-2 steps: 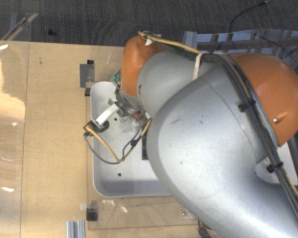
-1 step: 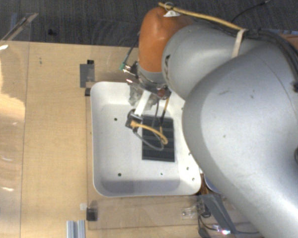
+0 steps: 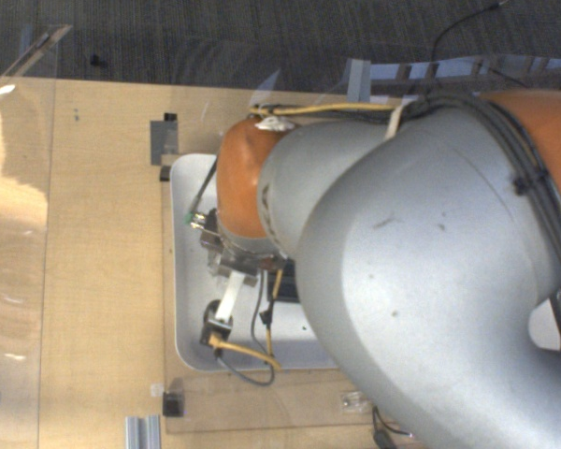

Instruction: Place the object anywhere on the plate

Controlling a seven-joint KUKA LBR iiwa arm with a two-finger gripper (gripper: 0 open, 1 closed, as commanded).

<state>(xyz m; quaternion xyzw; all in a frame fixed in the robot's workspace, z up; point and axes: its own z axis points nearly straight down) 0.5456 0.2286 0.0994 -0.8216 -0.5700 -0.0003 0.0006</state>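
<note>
Arm is looming over the white bin, gripper pointing down near that bin's left wall, and I am unable to tell its opening or which way from it the object and plate are lying.

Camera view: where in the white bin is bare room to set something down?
A narrow bare strip runs along the left wall of the white bin. The bench left of it is also bare. Rightward, the arm crowds everything.
</note>
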